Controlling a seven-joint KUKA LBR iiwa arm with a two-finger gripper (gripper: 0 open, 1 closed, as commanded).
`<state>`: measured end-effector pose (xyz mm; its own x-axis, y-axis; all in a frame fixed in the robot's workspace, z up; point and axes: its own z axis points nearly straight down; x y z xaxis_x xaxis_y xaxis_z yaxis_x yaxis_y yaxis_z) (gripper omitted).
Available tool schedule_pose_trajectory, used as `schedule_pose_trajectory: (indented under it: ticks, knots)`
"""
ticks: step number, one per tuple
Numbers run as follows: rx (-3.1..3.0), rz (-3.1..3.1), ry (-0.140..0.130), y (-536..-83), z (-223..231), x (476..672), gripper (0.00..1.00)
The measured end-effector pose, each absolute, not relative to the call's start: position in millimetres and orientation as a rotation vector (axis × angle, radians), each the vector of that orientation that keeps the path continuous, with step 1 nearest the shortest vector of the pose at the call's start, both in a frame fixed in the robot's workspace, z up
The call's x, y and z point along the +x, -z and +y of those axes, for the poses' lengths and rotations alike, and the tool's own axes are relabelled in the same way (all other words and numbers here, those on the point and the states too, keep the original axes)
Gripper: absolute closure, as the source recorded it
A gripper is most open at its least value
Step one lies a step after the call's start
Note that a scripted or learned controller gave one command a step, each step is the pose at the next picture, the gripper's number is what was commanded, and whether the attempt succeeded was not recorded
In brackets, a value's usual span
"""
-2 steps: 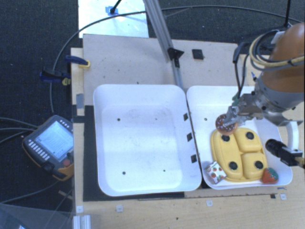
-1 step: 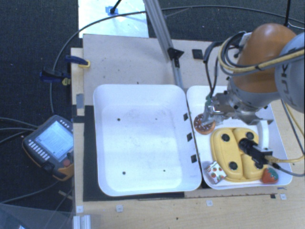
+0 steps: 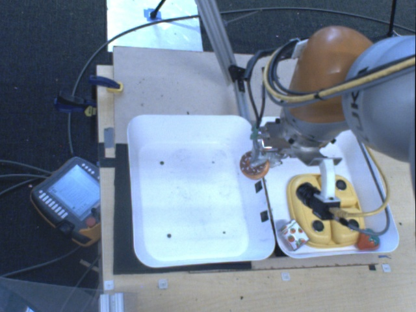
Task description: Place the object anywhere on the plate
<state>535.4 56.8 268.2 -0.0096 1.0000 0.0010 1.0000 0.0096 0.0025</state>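
Donut (image 3: 254,166) just under hand (image 3: 261,149).

Pale wooden bench (image 3: 175,83) carrying two shallow white bins, left bin (image 3: 195,194) sitting beside right bin (image 3: 390,236), rims touching, blue-handled clamp (image 3: 81,103) gripping the bench's left edge, black mat (image 3: 122,207) lying underneath the left bin

Dark carpet floor (image 3: 39,38); pale wooden bench (image 3: 169,83); cables (image 3: 84,77) trailing.
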Motion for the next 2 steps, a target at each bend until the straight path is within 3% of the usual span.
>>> schedule_pose_trajectory:
  ticks: [2]
  knots:
    - [2.211, 2.231, -0.004, -248.6, 167.5, 552.6, 1.00]
